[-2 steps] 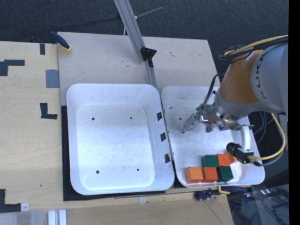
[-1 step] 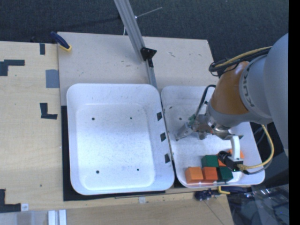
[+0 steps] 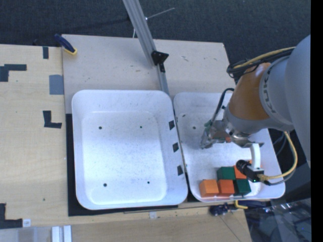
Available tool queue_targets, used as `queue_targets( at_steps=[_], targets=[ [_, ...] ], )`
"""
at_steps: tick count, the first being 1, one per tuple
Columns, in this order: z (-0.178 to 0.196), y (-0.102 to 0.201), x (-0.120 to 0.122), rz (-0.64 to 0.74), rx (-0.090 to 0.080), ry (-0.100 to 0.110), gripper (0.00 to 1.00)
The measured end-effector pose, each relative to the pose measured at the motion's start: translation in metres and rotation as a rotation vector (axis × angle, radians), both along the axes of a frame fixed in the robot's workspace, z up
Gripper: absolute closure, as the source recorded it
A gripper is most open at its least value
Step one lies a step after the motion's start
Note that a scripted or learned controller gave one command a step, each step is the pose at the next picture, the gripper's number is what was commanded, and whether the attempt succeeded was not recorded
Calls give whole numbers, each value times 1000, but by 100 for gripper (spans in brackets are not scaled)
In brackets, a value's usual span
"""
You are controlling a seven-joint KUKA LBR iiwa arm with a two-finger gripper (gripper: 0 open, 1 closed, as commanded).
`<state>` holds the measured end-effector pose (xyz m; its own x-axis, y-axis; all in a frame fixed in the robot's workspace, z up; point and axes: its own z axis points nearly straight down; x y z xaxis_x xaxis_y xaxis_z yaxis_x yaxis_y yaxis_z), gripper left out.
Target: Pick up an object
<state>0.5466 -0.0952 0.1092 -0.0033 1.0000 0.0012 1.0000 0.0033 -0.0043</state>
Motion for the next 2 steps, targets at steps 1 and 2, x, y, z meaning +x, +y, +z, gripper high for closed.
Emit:
queue_targets(
  at_steps=[1, 2],
  targets=[
    [52, -4, -8, -3, -2, -7, 100],
    [102, -9, 2, -2, -2, -8, 100]
  ],
)
